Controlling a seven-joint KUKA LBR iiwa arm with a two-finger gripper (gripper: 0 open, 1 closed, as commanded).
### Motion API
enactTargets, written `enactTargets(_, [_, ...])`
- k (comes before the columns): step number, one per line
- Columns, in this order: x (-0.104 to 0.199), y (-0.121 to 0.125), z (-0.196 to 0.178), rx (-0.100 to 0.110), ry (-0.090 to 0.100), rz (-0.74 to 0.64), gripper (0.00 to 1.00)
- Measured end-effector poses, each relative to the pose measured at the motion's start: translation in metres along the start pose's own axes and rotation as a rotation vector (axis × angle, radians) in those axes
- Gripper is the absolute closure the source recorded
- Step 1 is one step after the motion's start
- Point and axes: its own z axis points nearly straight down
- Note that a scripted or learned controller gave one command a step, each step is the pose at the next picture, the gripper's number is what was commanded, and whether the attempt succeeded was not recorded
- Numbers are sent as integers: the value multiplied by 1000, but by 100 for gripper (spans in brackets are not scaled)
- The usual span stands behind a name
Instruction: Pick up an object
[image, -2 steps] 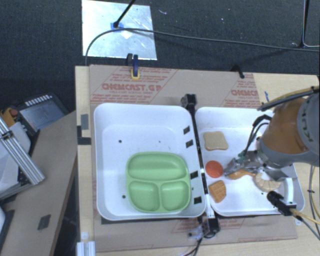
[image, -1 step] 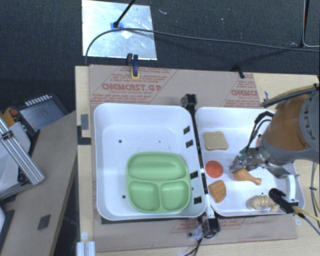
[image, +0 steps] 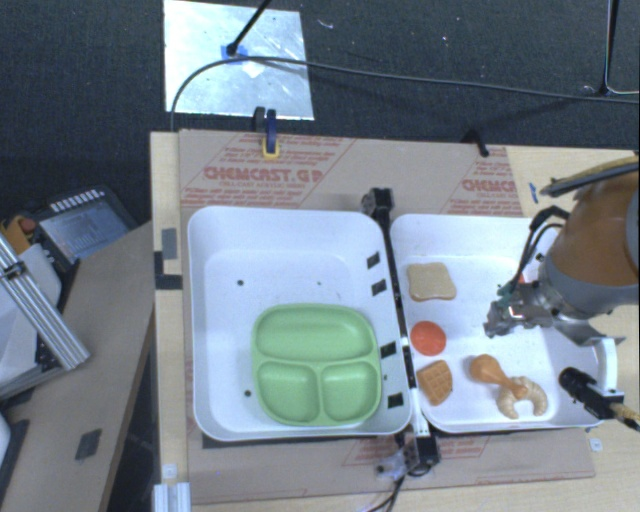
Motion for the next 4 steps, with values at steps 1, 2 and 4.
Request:
enactTargets(1, [0,2,-53,-2,-1,-1,100])
enactTargets(2, [41,12,-58,1,1,-5,100])
enactTargets(4, [155,55,-62,-1,2,-7,100])
